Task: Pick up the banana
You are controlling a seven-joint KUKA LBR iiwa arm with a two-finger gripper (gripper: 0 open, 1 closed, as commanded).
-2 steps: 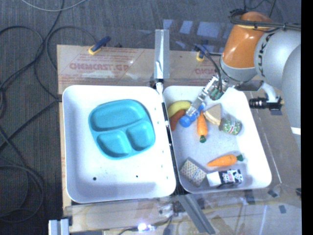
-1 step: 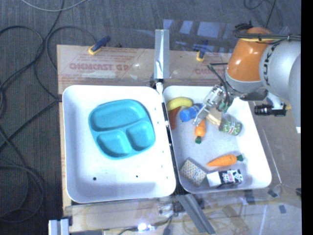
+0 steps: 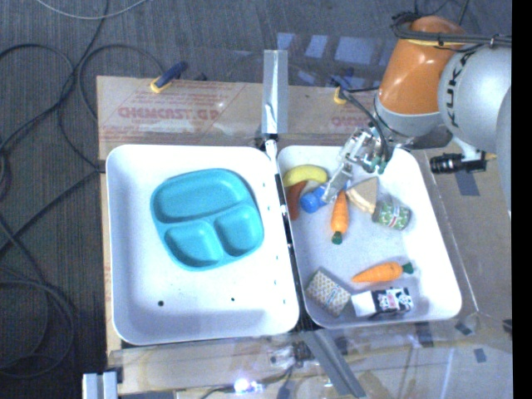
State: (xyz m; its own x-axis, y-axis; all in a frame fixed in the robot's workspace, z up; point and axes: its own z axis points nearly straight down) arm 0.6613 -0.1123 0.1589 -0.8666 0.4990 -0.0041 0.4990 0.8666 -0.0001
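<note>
The yellow banana (image 3: 305,174) lies curved at the far left corner of the right bin (image 3: 432,248), next to a brown-red piece and a small blue object (image 3: 312,199). My gripper (image 3: 336,186) hangs over the bin's far middle, just right of the banana. Its thin fingers (image 3: 341,175) point down-left toward the blue object and the top of an upright carrot (image 3: 339,214). Nothing shows between the fingers, and the banana lies apart from them.
The right bin also holds a second carrot (image 3: 381,272), a tan wedge (image 3: 362,195), a speckled green-white object (image 3: 391,214), a patterned block (image 3: 327,292) and a black-and-white carton (image 3: 383,302). A blue divided tray (image 3: 208,217) lies in the left bin (image 3: 133,306).
</note>
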